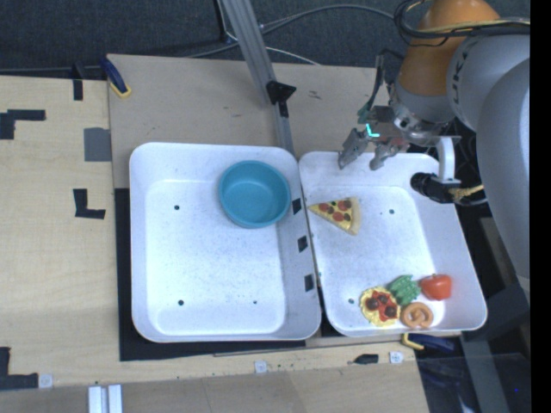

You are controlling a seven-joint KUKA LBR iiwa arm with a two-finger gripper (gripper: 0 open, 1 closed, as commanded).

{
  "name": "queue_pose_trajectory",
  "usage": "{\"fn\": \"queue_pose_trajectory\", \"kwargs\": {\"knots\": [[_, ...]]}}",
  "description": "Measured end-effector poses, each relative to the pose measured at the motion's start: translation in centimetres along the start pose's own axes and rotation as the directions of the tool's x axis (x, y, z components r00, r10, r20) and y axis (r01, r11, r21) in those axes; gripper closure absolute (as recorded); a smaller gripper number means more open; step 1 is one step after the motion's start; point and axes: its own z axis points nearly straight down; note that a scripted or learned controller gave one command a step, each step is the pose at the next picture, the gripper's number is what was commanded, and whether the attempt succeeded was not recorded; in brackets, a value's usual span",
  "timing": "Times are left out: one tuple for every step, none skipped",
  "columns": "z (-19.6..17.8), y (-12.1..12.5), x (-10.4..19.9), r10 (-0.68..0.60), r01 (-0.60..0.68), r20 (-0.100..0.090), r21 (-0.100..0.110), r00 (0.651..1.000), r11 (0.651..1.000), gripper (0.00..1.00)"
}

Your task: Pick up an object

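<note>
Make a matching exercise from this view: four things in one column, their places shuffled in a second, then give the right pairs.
Things:
1. blue bowl
2. pizza slice
3. red tomato
4. gripper

Places:
A. near right corner of the right bin
B. above the far edge of the right bin
C. far part of the left bin
D. upper middle of the right bin's floor

Pairs: 1-C, 2-D, 3-A, 4-B
</note>
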Motion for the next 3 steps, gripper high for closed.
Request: {"fn": "queue_pose_trajectory", "kwargs": {"knots": [[0.0, 0.0, 0.0, 0.0, 0.0, 0.0, 0.0, 1.0, 1.0, 0.0], [4.3, 0.0, 0.2, 0.0, 0.0, 0.0, 0.004, 1.0, 1.0, 0.0], [10.1, -0.5, 1.0, 0.0, 0.0, 0.0, 0.005, 1.0, 1.0, 0.0]]}}
